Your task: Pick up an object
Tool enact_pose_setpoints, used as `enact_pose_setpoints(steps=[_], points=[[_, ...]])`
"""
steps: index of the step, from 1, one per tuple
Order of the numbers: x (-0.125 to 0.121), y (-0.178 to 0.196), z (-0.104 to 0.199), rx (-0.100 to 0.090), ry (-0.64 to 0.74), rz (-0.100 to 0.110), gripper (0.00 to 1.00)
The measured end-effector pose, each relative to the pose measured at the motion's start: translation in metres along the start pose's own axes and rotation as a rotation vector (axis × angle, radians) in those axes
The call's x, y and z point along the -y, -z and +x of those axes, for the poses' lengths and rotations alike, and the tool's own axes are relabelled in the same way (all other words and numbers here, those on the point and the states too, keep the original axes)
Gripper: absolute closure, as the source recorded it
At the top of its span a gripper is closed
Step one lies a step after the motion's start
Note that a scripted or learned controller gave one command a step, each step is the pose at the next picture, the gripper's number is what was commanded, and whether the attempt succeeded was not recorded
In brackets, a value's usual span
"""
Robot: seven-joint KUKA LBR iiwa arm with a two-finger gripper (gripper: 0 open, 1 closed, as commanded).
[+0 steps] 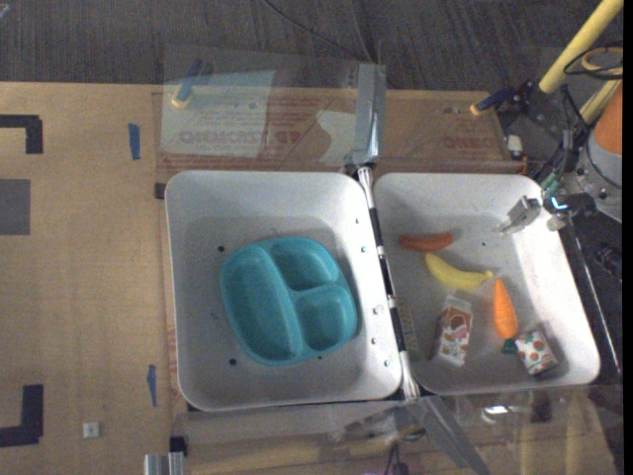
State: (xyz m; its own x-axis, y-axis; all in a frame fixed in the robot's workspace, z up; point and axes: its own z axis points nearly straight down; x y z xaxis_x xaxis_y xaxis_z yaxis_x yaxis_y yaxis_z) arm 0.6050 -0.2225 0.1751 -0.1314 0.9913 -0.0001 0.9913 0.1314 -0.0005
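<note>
White plastic forms both shallow bins. The left bin [188,265] holds a teal divided tray [287,300], set at a slight angle near its centre, with bare floor on all sides of it. The right bin [574,295] holds five loose objects:

- an orange-red sausage [426,240], lying crosswise near the far left part of the floor;
- a yellow banana [457,272], just below the sausage and apart from it;
- a small juice carton [455,332], lying near the front, left of centre;
- an orange carrot [505,310], lengthwise, right of the carton and near the banana's tip;
- a second small carton [535,352], at the front right corner, just beside the carrot's green end.

The gripper [521,213] sits over the far right corner of the right bin, well apart from every object. Whether its fingers are spread or closed cannot be told; nothing is visibly between them. The arm [613,132] enters from the right edge, with cables around it.

Bare floor lies between the gripper and the sausage and banana. A metal rail [381,265] separates the two bins. The bench [79,295] is tan board with black and blue tape marks; a clear sheet [267,112] lies behind the bins. Dark carpet [129,23] lies beyond the bench.
</note>
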Motion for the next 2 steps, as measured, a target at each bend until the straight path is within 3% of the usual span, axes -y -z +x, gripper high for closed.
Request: enact_pose_setpoints(steps=[1,2], points=[[0.0555,-0.0801,0.0138,-0.008,-0.085,-0.007,0.00],[0.0571,-0.0702,0.0090,-0.002,-0.093,-0.009,1.00]])
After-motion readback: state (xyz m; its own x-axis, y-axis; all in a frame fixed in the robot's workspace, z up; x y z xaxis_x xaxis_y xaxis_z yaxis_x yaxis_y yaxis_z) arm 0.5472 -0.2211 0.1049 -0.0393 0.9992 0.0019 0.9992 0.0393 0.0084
